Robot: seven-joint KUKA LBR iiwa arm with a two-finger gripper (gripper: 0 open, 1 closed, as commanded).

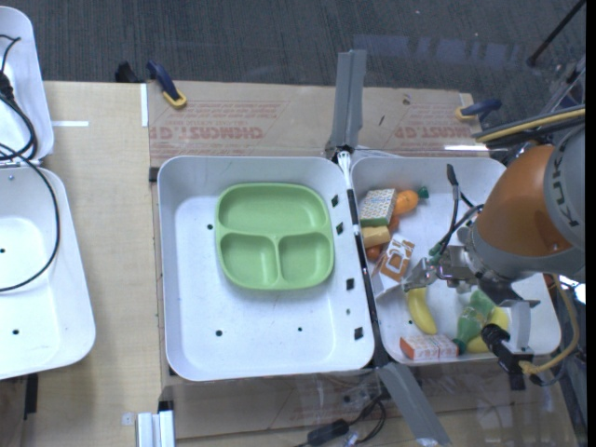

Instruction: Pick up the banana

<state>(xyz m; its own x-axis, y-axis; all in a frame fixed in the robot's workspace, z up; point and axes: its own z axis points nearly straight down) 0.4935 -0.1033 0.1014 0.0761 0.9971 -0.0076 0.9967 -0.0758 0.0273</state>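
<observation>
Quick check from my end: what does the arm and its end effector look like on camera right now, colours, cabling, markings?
The arm is grey with a broad, rounded orange band above the wrist; part of dark lettering shows on the grey shell. Thin black cables run along the wrist toward the end effector, a small metallic grey and black assembly over the right bin.

the surface [93, 119] is pale wood at its left part, with brown cardboard [242, 119] printed in red letters along its far edge. two white bins lie side by side on it: the left bin [182, 277] near the middle, the right bin [438, 164] touching it toward the right edge. a blue clamp [165, 82] grips the far edge left of centre, another clamp [478, 109] near the far right corner. white tubs [37, 277] lie at the left edge.
</observation>
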